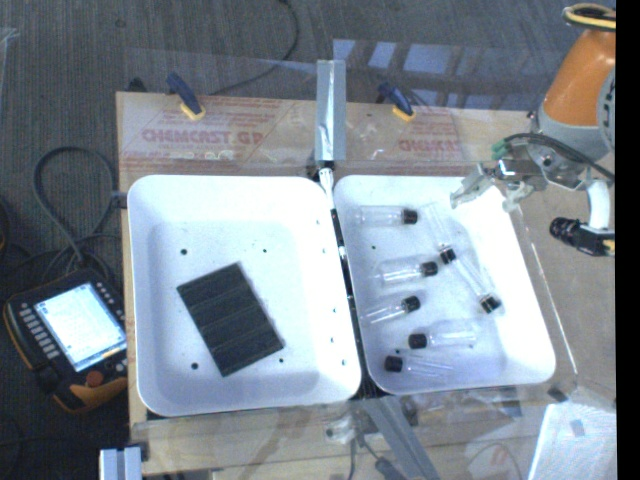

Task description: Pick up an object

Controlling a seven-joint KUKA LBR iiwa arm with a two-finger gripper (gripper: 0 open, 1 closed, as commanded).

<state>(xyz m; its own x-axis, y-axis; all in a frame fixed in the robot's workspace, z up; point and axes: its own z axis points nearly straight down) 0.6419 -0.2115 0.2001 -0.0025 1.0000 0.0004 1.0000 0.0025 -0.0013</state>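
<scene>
Inside right white bin, clear black-capped vials, gripper above rim

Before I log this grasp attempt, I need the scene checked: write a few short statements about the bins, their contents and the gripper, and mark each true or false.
1. The left bin holds a dark ridged rectangular pad. True.
2. The clear vials lie in the left bin. False: they lie in the right bin.
3. The vials have black caps. True.
4. The gripper is down among the vials. False: it hangs over the right bin's far right corner.
</scene>
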